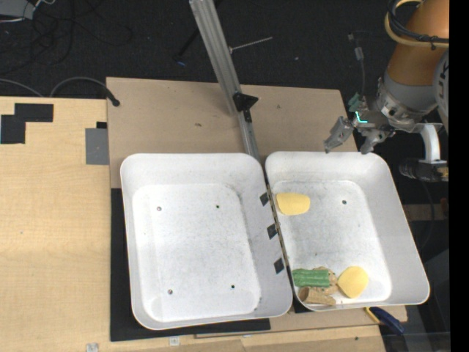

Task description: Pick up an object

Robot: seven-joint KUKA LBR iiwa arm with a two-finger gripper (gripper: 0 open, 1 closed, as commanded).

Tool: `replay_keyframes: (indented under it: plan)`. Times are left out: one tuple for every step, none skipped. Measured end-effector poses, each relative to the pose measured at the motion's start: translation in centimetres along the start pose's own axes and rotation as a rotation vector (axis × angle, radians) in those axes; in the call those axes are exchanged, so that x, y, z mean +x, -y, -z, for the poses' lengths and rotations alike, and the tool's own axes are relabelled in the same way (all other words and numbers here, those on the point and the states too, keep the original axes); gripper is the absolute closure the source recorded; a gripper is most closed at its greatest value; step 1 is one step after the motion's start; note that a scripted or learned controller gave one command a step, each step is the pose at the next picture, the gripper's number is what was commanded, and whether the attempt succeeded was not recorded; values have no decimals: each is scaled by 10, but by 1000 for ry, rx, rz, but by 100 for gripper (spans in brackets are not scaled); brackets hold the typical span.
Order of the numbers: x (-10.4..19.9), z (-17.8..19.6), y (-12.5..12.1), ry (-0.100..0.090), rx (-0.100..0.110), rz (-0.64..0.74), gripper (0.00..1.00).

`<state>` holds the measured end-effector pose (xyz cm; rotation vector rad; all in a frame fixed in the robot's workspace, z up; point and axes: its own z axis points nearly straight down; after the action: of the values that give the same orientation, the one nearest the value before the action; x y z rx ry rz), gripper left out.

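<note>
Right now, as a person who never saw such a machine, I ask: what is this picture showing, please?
One camera looks down at a slant on a bench. The grey and orange thing at the right is a robot arm; its end effector hangs above the far edge of the right bin, and nothing shows between its fingers. Two shallow white bins lie side by side. The right one holds a yellow piece near its left wall, and at its near edge a green item, a brown item and another yellow piece. Beside it lies the left bin.

Dark floor (110,35) with cables (29,2) at top; pale wood bench (51,218) left; slanted metal rail (220,64) behind.
</note>
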<state>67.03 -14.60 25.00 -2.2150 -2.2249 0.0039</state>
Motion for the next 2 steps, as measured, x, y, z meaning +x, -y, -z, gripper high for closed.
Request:
replay_keyframes:
  plan:
    - [4,-43,0,-1,3,2,0]
    - [-4,-93,4,-1,4,-5,0]
